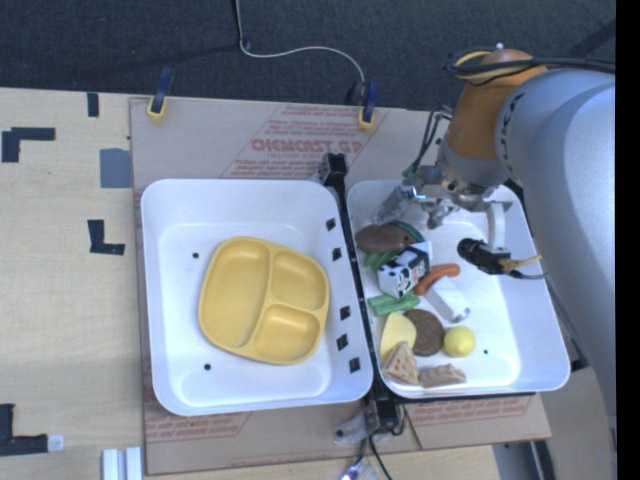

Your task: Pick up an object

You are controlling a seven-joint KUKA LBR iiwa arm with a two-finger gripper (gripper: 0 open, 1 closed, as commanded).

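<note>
At the near edge of the right bin lie a tan cracker-like piece and a wedge-shaped piece, with a small yellow ball just beside them. Behind these sit a brown round piece touching a pale yellow piece, then a green strip, a white block with black spots, an orange stick and a dark brown oval piece. The left bin holds a yellow divided tray. Farther back, the gripper hangs over the far part of the right bin, above the pile; whether its fingers are spread or closed cannot be told, and nothing is seen between them. Both bins rest on the tabletop.
</note>
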